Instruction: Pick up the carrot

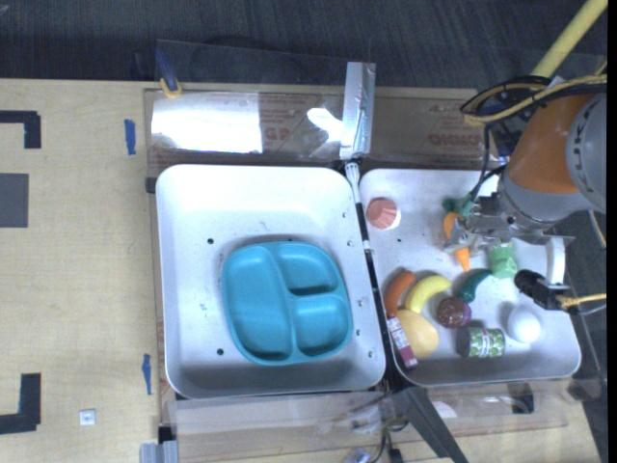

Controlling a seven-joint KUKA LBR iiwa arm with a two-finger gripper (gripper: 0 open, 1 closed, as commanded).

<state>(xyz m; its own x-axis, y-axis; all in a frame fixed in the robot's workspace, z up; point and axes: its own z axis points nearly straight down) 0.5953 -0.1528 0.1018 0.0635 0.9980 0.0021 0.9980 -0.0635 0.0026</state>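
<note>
Carrot (450, 226) lies at twelve o'clock in the right bin (564, 365), just beside my claw (475, 228); claw state I cannot tell. Crowding risk: green toy (502, 258) close at four o'clock, a skewed descent could nudge the carrot aside.

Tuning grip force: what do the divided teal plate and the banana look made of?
Teal plate: looks like moulded plastic, matte, uniform colour with soft rounded compartment walls. Banana: probably toy plastic, smooth with a slight sheen; too small to be sure.
</note>
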